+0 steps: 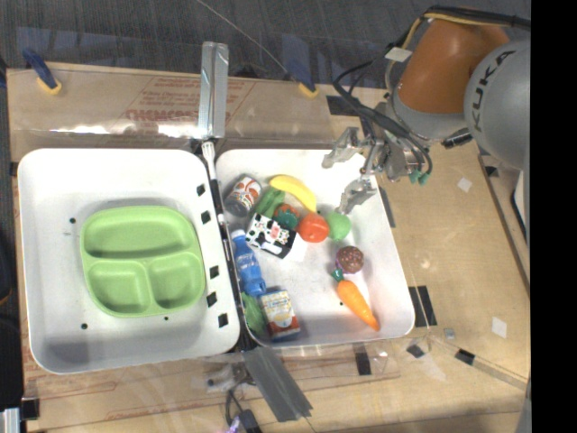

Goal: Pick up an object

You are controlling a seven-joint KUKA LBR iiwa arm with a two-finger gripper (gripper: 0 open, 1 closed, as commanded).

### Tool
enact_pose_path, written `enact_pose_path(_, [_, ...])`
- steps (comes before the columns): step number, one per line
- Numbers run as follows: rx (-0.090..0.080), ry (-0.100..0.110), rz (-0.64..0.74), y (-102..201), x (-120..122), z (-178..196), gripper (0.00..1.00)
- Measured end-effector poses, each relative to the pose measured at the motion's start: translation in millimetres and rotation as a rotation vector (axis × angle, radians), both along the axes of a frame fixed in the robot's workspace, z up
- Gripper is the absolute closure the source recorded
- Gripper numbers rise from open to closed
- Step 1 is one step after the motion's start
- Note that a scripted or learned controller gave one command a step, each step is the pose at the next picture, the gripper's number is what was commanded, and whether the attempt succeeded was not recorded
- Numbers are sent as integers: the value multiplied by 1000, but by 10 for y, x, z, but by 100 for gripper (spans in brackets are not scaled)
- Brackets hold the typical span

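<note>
The right bin (383,215) holds a pile of toy items: a yellow banana (293,188), a red tomato (313,229), a green ball (339,226), a black-and-white cow-print box (270,234), a small can (244,193), a blue bottle (249,266), a labelled jar (280,314), a dark red fruit (350,259) and an orange carrot (358,302). My gripper (354,172) hangs over the bin's upper right part, above and right of the banana. Its fingers are spread apart with nothing between them.
The left bin (45,242) holds a green sectioned plate (141,260). A metal bar (214,88) stands at the back between the bins. The grey arm with its orange band (451,57) reaches in from the upper right. Bare bench lies to the right.
</note>
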State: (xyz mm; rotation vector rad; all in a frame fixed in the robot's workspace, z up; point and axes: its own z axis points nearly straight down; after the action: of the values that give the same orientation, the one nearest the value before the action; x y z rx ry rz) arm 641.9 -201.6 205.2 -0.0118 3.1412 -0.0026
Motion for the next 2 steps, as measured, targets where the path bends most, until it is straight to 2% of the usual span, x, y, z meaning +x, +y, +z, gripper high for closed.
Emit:
enact_pose_path(1, [3,1,183,185,-53,-1144,0])
enact_pose_path(2, [-1,-3,233,1007,-294,-1113,0])
